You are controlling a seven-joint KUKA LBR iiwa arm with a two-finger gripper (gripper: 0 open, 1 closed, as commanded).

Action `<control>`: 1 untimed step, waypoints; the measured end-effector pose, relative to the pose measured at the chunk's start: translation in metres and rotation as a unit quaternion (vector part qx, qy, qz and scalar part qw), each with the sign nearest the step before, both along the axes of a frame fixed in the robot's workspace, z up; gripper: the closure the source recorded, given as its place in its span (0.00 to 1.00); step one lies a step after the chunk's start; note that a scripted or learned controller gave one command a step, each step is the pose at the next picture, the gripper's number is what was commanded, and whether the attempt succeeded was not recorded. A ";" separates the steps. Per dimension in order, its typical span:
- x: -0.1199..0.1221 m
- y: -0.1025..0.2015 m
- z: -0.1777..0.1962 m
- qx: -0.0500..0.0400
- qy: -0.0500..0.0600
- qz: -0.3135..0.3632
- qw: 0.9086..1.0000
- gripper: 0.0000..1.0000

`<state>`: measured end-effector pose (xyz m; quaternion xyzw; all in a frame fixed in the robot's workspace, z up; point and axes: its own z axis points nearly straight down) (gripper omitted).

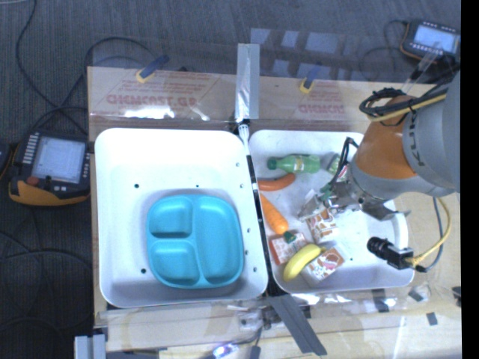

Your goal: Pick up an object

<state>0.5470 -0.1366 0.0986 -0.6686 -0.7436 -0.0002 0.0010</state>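
The right bin (389, 275) holds several objects. A green bottle (296, 163) lies at its back, with an orange-red pepper (275, 183) just in front of it. A carrot (274, 215) lies along the left wall. A yellow banana (301, 261) lies near the front, between small snack packets (281, 248) (327, 264). Another red and white packet (322, 224) sits mid-bin. My gripper (326, 197) is low over the bin's middle, right above that packet and beside a silvery wrapper (308, 204). Nothing shows clearly in its grasp.
The left bin (120, 163) holds a blue divided plate (196, 239). The arm's orange band (383, 152) and grey body cover the right bin's far right. A black fitting (385, 250) with a yellow cable hangs over the bin's right front. Pendants lie off the bench on the left (49, 167) and back right (430, 40).
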 end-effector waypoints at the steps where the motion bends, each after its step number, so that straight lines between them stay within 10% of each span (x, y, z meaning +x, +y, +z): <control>1: 0.045 0.055 0.127 -0.003 0.002 -0.083 0.997 1.00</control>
